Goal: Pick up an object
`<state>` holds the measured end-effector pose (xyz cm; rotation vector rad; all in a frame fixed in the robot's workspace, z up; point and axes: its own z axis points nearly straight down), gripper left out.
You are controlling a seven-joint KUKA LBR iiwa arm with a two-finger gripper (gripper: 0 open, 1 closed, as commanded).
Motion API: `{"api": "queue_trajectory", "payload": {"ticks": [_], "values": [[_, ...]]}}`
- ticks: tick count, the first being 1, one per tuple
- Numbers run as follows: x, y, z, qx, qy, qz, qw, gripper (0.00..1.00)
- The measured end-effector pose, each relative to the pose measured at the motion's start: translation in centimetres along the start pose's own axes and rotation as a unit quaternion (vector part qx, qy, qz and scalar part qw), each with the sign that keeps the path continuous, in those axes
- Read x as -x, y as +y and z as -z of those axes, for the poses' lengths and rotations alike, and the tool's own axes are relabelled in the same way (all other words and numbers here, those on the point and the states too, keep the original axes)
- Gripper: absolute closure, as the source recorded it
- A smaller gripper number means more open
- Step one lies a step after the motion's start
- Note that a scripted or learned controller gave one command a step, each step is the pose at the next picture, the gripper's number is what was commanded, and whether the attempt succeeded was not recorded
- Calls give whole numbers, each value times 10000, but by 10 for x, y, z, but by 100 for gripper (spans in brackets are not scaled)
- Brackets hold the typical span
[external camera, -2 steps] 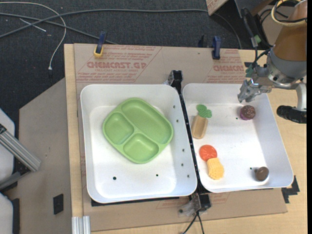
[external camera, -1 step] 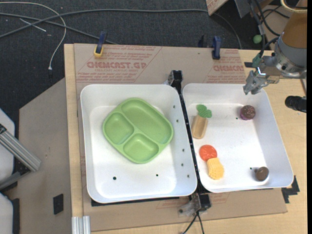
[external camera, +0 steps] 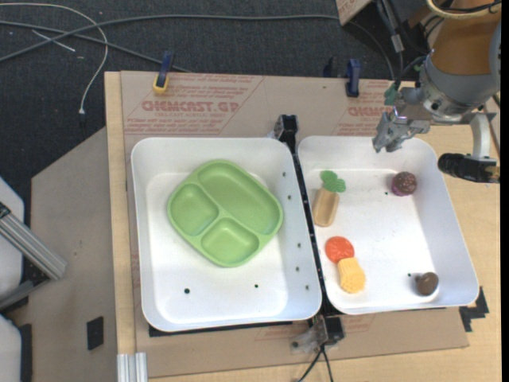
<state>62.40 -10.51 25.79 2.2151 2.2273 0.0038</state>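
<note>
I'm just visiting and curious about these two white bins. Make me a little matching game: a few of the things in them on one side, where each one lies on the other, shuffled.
Things:
1. green divided plate
2. purple ball
3. brown ball
4. red piece

Places:
A. right bin, near corner on the right
B. left bin, middle
C. right bin, touching the orange-yellow piece
D. right bin, far side, nearest the gripper

Pairs: 1-B, 2-D, 3-A, 4-C
</note>
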Motion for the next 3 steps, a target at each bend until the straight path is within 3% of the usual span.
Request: {"api": "queue_trajectory", "payload": {"ticks": [3], "values": [[-148,3,-29,-6,2,0,10000,100]]}}
